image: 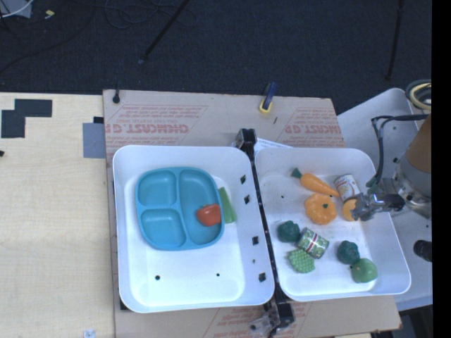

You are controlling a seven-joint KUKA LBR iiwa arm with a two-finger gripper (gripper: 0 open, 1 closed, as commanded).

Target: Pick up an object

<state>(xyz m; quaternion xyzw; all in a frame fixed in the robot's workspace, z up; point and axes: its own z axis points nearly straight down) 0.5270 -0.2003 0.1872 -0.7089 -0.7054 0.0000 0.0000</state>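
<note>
My gripper (362,209) sits low over the right part of the right bin (386,273), coming in from the right edge. It is right beside a small orange object (348,210) and just below a small white can (346,186). To the left of these lie an orange pumpkin-shaped toy (320,209) and a carrot (315,183). Lower in the bin are a dark green toy (287,231), a striped can (312,243), a light green textured piece (301,260), another dark green toy (347,252) and a green apple (363,270).
The left bin (183,287) holds a blue divided plate (169,217) with a red item (208,215) on it and a green stick (226,205) at its right side. A black divider (256,217) runs between the bins.
</note>
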